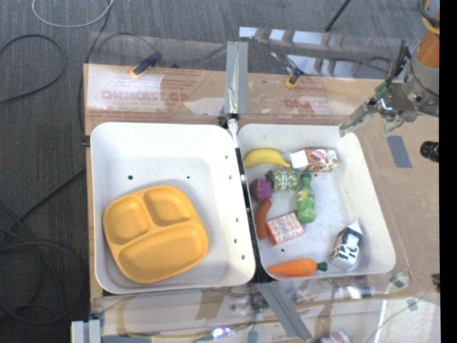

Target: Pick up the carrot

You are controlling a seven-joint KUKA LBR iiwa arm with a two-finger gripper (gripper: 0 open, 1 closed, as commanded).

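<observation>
One carrot point(291, 268) (right bin point(371, 191))

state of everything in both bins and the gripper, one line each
carrot: lying flat, right bin's near edge, untouched
banana: lying flat
green bottle: on its side
black and white carton: tipped over
red box: lying flat
yellow tray: upright, left bin
gripper: outside right bin's far corner

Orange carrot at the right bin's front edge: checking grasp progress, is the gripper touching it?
Apart. The camera view shows the gripper beyond the bin's far corner, the carrot lying alone.
</observation>
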